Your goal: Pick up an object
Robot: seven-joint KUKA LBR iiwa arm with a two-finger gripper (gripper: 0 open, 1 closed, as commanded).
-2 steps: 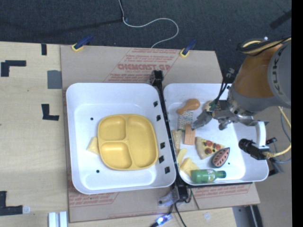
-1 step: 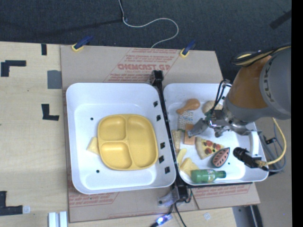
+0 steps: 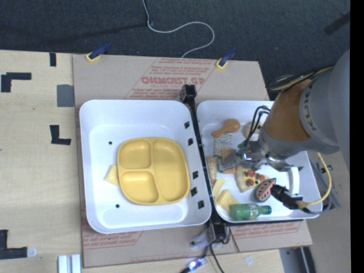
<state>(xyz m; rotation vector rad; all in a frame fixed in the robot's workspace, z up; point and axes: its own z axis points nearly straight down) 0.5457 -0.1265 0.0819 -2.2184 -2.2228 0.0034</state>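
My gripper [image 3: 229,162] is low in the left half of the right bin [image 3: 304,172], reaching in from the right under the orange wrist band. Around it lie several toy foods. A brown drumstick [image 3: 227,127] rests just behind it, and a pizza slice [image 3: 249,178] lies at its right front. A dark red slice [image 3: 264,190] sits beside the pizza. A green bottle [image 3: 249,211] lies on its side at the bin's front wall, with a yellow cheese wedge [image 3: 225,198] to its left. Whatever is under the gripper is hidden.
The left bin [image 3: 94,152] holds a yellow three-compartment plate [image 3: 153,170], with a yellow wedge [image 3: 110,175] tucked at its left edge. A black divider [image 3: 196,147] runs between the bins. A yellow cable [image 3: 325,178] loops at the right bin's far side.
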